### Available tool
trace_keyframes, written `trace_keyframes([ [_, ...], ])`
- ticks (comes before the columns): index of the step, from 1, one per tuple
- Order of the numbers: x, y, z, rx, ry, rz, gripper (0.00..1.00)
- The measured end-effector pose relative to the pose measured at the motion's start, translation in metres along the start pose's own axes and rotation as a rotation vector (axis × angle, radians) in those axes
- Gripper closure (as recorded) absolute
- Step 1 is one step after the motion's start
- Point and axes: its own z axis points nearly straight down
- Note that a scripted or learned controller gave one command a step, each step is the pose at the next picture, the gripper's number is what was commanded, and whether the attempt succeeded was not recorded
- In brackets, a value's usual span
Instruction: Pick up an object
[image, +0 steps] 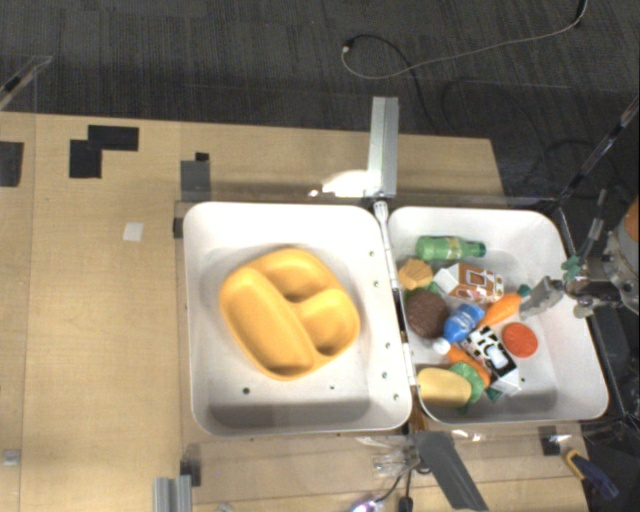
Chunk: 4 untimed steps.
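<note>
The right white bin holds a heap of small toys on its left side. Among them are a green bottle, a brown ball, a blue bottle, an orange carrot, a red round piece, a black-and-white block and a yellow piece. My gripper reaches in from the right edge, over the right half of this bin. It hangs just right of the carrot's tip, and nothing shows in its grasp.
The left white bin holds a yellow divided plate at its middle. A metal post stands behind the seam between the bins. Cables and fixtures crowd the right edge near the arm.
</note>
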Motion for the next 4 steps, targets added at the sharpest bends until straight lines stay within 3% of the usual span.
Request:
trace_keyframes([
  [1,0.008,0.032,0.139,-0.009,-0.001,0.305,0.00],
  [2,0.008,0.034,0.127,-0.015,-0.003,0.305,1.00],
  [3,0.121,0.056,0.011,-0.002,0.002,0.202,1.00],
  [4,0.134,0.041,0.025,0.002,0.001,0.428,1.00],
])
